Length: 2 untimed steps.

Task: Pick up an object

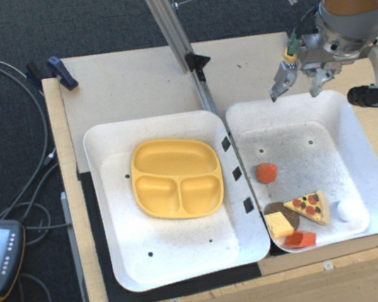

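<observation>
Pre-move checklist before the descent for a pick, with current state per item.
1. Gripper open, nothing between its fingers: ok.
2. Gripper over a target: not ok; it sits above the far rim of the right bin, away from the items.
3. Isolated target available: ok; the red ball lies alone mid-bin.
4. Front-corner cluster graspable: cannot tell; pizza slice, yellow block and orange piece crowd together.
5. White ball clear of the wall: not ok; it sits against it.
</observation>
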Tool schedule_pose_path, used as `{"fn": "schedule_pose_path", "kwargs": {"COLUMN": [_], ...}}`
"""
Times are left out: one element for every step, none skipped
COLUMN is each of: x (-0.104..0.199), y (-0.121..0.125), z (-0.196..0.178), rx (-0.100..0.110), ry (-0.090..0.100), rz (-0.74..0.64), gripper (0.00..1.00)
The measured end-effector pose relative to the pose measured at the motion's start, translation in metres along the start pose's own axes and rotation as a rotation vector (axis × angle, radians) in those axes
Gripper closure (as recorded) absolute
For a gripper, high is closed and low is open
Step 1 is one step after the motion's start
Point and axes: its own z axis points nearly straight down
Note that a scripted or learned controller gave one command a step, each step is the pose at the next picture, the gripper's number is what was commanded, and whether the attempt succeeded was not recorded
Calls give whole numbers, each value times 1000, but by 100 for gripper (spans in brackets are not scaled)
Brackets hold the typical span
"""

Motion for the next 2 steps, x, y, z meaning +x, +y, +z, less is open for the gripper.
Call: {"fn": "schedule_pose_path", "kwargs": {"x": [0,-10], "y": [0,-4], "z": [0,54], "rx": [0,5], "ry": [0,-1], "rz": [0,2], "gripper": [0,0]}}
